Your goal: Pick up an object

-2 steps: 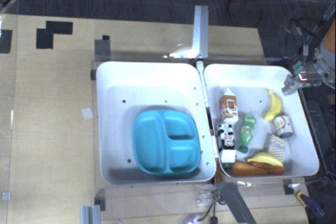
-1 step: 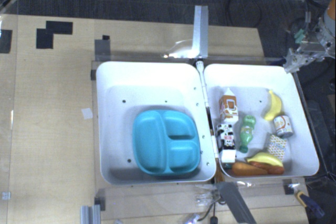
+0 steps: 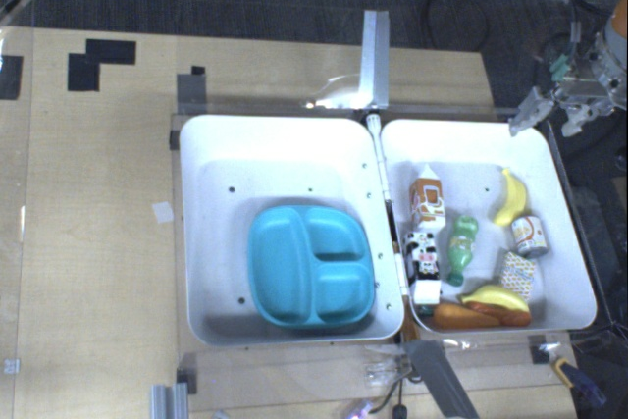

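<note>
Where the gripper is: just past the far right corner of the right bin, outside its rim, at the end of the grey arm.
Fingers: two grey fingers spread apart, nothing between them.
Things to pick: all lie inside the right bin, well apart from the gripper.
Banana: by the right bin's right wall, towards the far side.
Can: just nearer than that banana, lying on its side.
Patterned box: just nearer than the can.
Second banana: at the right bin's near edge, touching a brown sausage-like thing.
Green bottle: about mid-bin, lying down.
Orange and white bottle: close to the right bin's left wall.
Black and white carton: just nearer than that bottle, along the same wall.
Blue divided plate: in the left bin, which touches the right bin's left wall.
Metal post: at the far end of the seam where the right bin meets its neighbour.
</note>
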